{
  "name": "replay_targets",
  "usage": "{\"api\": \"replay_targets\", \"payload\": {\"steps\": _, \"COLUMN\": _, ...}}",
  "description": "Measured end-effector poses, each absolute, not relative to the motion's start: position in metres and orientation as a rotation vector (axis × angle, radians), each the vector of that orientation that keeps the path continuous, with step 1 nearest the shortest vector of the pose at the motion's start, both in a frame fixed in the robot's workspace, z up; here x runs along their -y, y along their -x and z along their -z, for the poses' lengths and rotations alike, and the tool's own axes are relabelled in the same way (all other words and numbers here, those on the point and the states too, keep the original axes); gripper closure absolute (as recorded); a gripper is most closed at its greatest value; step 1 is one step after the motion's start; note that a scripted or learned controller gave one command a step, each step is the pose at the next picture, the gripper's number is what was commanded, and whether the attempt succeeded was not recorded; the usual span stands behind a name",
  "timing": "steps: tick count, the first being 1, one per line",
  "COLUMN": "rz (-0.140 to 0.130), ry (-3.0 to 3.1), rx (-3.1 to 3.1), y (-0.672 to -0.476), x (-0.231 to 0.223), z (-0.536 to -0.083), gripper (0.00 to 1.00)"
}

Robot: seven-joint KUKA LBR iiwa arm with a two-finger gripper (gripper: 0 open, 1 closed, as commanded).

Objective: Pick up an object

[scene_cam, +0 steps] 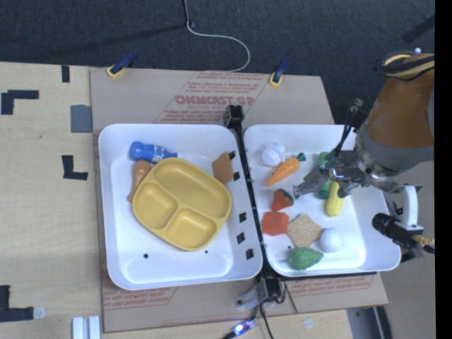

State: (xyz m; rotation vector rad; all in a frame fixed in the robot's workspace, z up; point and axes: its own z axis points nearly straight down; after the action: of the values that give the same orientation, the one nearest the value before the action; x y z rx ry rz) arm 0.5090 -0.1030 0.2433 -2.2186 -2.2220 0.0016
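We see the arm reaching over the right bin, its jaws low among the toy food near that bin's far right side. We cannot tell whether the jaws are spread or pressed together, as the wrist hides them. Just beside the jaws lies a yellow corn cob, with something green close behind. To their left sit a carrot, a white piece and a strawberry. Nearer the front rim lie a red piece, a cracker, a white egg and a green leafy piece. Bare bin floor opens right of the jaws. Far left, across the divider, the left bin holds a yellow tray, a blue bottle and brown pieces.
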Motion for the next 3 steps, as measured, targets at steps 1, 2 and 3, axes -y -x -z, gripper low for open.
{"api": "replay_targets", "payload": {"steps": 1, "rz": -0.007, "ry": 2.218, "rx": 2.217, "y": -0.509, "x": 0.113, "z": -0.188, "gripper": 0.0}}
{"api": "replay_targets", "payload": {"steps": 2, "rz": -0.006, "ry": 2.218, "rx": 2.218, "y": -0.5, "x": 0.115, "z": -0.141, "gripper": 0.0}}
{"api": "replay_targets", "payload": {"steps": 3, "rz": -0.001, "ry": 2.221, "rx": 2.223, "y": -0.5, "x": 0.114, "z": -0.089, "gripper": 0.0}}
